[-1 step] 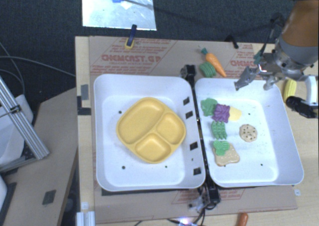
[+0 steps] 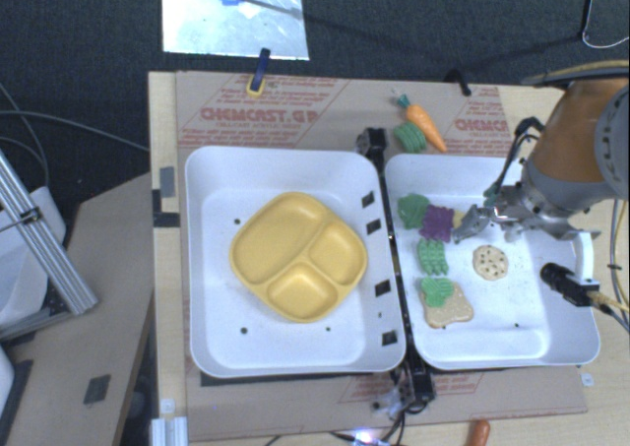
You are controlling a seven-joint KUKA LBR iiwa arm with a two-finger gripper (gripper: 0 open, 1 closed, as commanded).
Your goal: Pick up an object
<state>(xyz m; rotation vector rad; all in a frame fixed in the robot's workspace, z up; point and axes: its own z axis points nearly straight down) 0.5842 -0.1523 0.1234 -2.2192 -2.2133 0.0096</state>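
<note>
Camera view: the gripper (image 2: 479,221) hovers low in the right bin (image 2: 566,341), beside the purple toy (image 2: 437,223); whether it grips anything, I cannot tell. Pickup not yet evident.

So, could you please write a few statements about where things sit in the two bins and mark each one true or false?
1. The yellow divided plastic plate lies in the left white bin. True.
2. The round tan cookie with dark chips lies in the left bin. False: it lies in the right white bin.
3. The orange toy carrot lies outside both bins, on the cardboard beyond the right bin. True.
4. The purple toy piece sits on the yellow plate. False: it is in the right bin, beside a green toy piece.
5. The gripper hangs over the left bin. False: it is over the right bin, near the purple piece.
</note>
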